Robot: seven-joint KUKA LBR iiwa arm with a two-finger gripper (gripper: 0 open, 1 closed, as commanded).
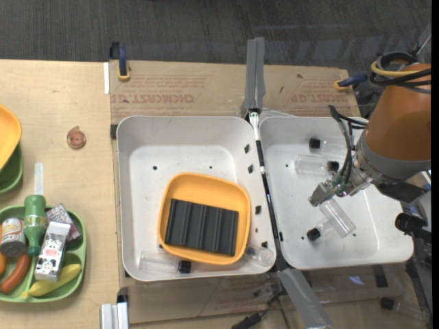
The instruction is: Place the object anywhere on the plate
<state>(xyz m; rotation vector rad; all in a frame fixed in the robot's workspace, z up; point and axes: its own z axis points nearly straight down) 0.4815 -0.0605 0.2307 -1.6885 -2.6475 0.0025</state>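
The arm (401, 125) leans in from the right over the right-hand bin (357, 249), its orange band bulking large above the wrist. The pincer (328, 192) hangs low over the middle of that bin, angled down and to the left — from here I cannot tell whether it is spread or pressed together, and nothing is plainly caught in it.

Just below it, on the bin floor, lies a clear plastic piece (338, 218), see-through and hard to make out against the white. Whether the pincer touches it I cannot say.

In the left bin (137, 184) sits the yellow plate (171, 197), with a dark ribbed block (203, 227) lying flat on it and covering most of its middle.

Off to the left on the desk (62, 81) a green tray (72, 279) holds toy food — a green bottle (33, 221) among it.
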